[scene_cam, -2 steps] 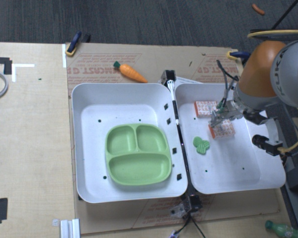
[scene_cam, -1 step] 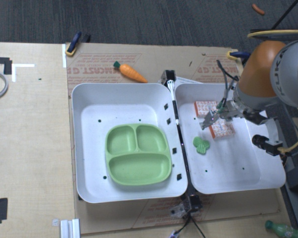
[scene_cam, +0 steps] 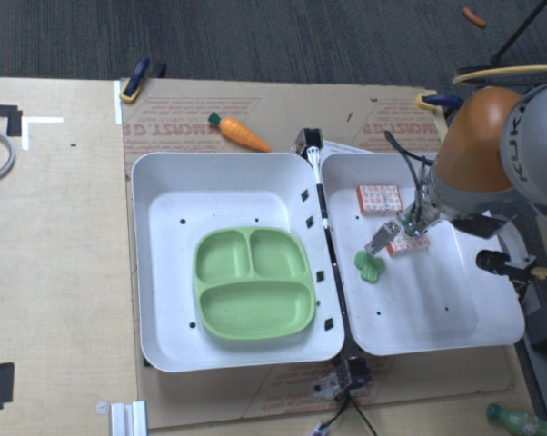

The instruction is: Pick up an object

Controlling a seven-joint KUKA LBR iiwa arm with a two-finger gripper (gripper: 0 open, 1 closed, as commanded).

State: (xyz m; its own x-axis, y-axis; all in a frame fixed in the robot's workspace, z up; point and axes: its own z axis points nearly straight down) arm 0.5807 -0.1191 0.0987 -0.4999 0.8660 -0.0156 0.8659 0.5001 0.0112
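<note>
My gripper (scene_cam: 393, 234) hangs low inside the right bin (scene_cam: 437, 321), near its upper middle. Just left of and below the fingertips lies a small green toy (scene_cam: 371, 267) on the bin floor. A red-and-white patterned card (scene_cam: 380, 198) lies flat above the gripper, toward the bin's back wall. A second small reddish patterned piece (scene_cam: 407, 245) sits right under the gripper's fingers; whether it is gripped is unclear. The grey arm with its orange band (scene_cam: 478, 143) reaches in from the right.
The left bin (scene_cam: 164, 198) holds a green divided plate (scene_cam: 253, 282). A toy carrot (scene_cam: 240, 132) lies on the cardboard behind the bins. A blue clip (scene_cam: 135, 79) sits at the cardboard's back left corner. A black clamp (scene_cam: 310, 142) joins the bins at the back.
</note>
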